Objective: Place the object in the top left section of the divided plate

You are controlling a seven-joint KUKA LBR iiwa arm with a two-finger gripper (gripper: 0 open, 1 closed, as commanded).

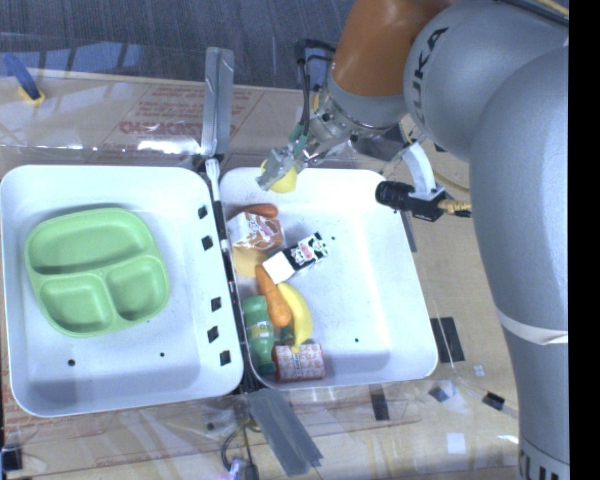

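— So what's in each bin?
— Left bin: a green plate. Right bin: carrot, banana, can.
— And the gripper?
— Closed around a yellow object, above the right bin's far edge.

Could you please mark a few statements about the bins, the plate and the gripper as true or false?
1. The green divided plate lies in the left bin. True.
2. The gripper holds a yellow object above the right bin's far edge. True.
3. The plate already carries a banana. False: its sections hold nothing; the banana lies in the right bin.
4. The carrot lies in the left bin. False: it lies in the right bin, beside the banana.
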